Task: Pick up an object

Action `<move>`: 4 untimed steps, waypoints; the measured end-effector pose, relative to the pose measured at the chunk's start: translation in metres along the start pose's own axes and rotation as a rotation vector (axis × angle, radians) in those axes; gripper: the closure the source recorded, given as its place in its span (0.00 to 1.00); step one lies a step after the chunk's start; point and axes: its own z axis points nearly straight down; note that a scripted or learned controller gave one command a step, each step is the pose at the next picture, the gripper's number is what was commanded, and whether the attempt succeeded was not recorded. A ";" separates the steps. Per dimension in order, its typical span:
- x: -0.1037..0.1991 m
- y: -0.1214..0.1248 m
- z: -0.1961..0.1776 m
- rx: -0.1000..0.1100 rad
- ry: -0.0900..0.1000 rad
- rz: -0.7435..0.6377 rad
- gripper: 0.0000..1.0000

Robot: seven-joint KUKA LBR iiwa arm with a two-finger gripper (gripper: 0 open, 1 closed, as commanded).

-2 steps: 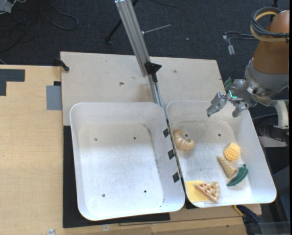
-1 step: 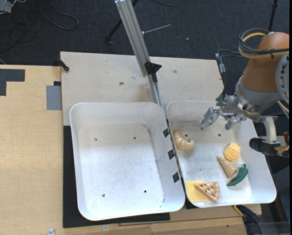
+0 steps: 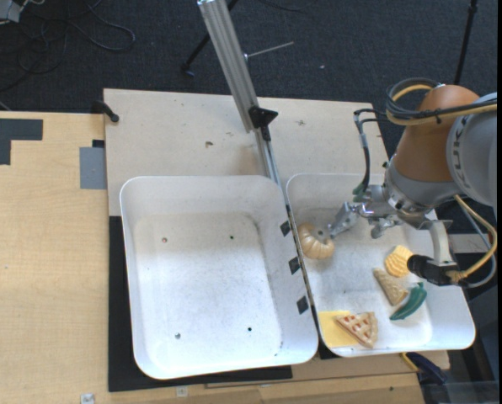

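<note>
A tan pastry (image 3: 317,245) lies in the right bin (image 3: 453,337) against its left wall, just beside and below-left of the gripper (image 3: 339,225). Whether the fingers are apart or together cannot be told. Nearer the front lie a waffle slice (image 3: 357,326), a green pepper (image 3: 409,302) and a yellow piece (image 3: 396,262).
</note>
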 end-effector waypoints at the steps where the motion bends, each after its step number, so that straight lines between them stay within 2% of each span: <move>1: 0.001 0.001 0.050 -0.008 -0.002 0.001 0.00; 2: -0.001 0.000 0.038 -0.009 -0.002 0.008 1.00; 3: -0.008 -0.001 -0.008 -0.012 -0.003 0.004 1.00; 4: -0.006 -0.001 -0.071 -0.014 -0.003 -0.002 1.00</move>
